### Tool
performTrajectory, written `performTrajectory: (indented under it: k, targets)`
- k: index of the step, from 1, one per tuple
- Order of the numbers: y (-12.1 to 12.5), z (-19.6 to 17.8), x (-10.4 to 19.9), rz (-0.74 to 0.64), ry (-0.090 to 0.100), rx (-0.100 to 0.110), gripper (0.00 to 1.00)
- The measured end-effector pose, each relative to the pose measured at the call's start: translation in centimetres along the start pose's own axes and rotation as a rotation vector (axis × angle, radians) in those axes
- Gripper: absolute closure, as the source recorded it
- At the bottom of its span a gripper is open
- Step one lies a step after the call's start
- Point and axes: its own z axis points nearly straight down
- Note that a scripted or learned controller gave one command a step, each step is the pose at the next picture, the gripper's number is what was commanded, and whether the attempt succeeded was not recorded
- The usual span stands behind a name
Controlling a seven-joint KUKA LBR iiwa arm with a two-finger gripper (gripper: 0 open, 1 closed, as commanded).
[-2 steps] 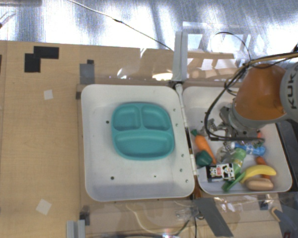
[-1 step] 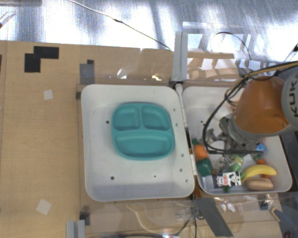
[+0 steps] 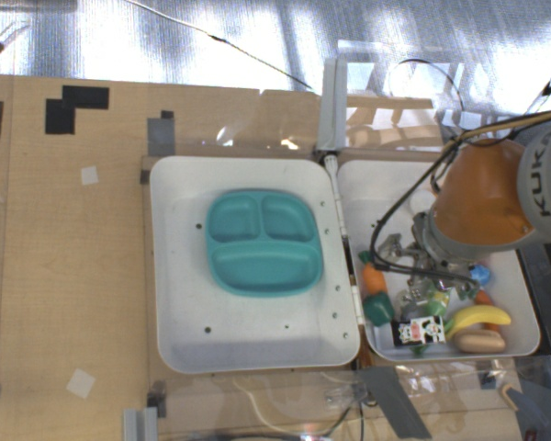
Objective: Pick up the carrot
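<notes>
The carrot (image 3: 375, 281) is a short orange piece with a dark green top (image 3: 378, 310). It lies against the left wall of the right bin (image 3: 386, 186), pointing toward the front. My gripper (image 3: 430, 292) hangs low over the middle of that bin, to the right of the carrot and apart from it, among the toys. The orange band of the arm (image 3: 477, 200) covers the bin's back right part. Nothing is visibly held.
A teal divided plate (image 3: 264, 243) lies in the left bin (image 3: 179, 338). In the right bin's front are a yellow banana (image 3: 482, 318), a tan bun (image 3: 480, 342), a black and white item (image 3: 421, 331) and a small blue piece (image 3: 480, 274). Cables loop beside the wrist.
</notes>
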Motion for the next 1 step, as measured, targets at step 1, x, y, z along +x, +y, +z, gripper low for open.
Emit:
performTrajectory:
  k: [1]
  targets:
    - [-3.55, -0.22, -13.38, 0.063, 0.01, -0.007, 0.0]
